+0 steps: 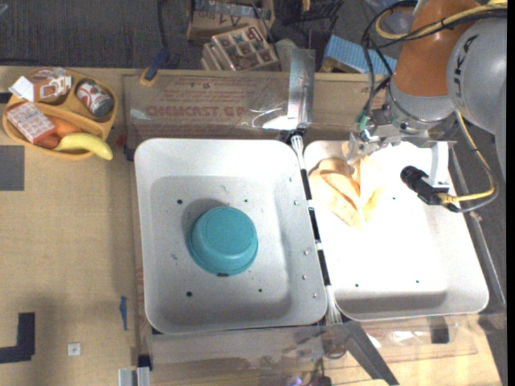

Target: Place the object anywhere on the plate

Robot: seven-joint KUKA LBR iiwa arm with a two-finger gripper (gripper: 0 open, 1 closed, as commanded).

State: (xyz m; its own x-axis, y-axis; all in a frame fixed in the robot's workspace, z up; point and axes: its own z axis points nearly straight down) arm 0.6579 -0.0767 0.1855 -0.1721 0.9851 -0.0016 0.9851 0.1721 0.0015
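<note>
Teal plate (224, 240) seen in left bin (161, 175). Yellow object (348, 193) under claw (364, 145) in right bin (418, 280). Claw state cannot be told. Firm centred grip advised.

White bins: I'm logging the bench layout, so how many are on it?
2. The left bin holds a teal plate. The right bin holds a pale yellow object at its upper left, under the gripper.
</note>
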